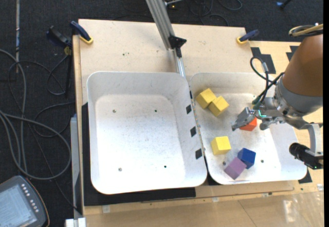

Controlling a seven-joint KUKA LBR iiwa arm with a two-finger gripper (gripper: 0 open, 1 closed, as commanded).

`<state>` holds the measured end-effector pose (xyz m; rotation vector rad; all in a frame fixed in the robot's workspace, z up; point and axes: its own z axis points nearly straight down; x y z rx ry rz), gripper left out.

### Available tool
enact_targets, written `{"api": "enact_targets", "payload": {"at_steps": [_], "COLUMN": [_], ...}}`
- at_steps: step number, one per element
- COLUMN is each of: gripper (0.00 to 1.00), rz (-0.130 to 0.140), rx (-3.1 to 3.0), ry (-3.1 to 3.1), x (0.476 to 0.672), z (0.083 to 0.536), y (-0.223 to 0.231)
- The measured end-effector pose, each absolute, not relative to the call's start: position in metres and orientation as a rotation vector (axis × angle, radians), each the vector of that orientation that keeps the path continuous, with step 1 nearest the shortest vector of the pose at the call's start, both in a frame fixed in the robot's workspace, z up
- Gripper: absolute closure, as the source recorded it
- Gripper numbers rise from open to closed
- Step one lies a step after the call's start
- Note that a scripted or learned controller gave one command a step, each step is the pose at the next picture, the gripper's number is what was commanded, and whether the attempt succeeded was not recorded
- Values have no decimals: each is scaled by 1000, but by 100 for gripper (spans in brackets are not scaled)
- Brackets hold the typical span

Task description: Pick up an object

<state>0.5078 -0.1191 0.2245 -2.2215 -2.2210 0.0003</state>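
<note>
My gripper point(253, 119) hangs over the middle of the right bin point(288, 169), at the end of the grey arm with its orange band. A small red block point(250, 125) peeks out directly beneath it, partly hidden by the gripper body. Two yellow blocks point(212, 101) lie touching each other at the bin's upper left. A third yellow block point(222, 144) sits lower down. A blue block point(247, 156) and a purple block point(235, 168) rest side by side near the front wall.
The left bin point(103, 118) stands beside the right one, their walls meeting at the centre. A slanted metal pole point(157, 7) crosses above the bench's back. Clamps point(82, 33) grip the back corners of the board.
</note>
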Motion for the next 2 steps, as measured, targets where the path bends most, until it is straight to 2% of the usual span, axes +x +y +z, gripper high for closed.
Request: {"api": "enact_targets", "payload": {"at_steps": [1, 2], "gripper": [0, 0], "rz": [5, -5], "rx": [-2219, -2220], "ry": [-2217, -2218], "x": [508, 515], "z": [181, 123], "y": [-118, -113]}}
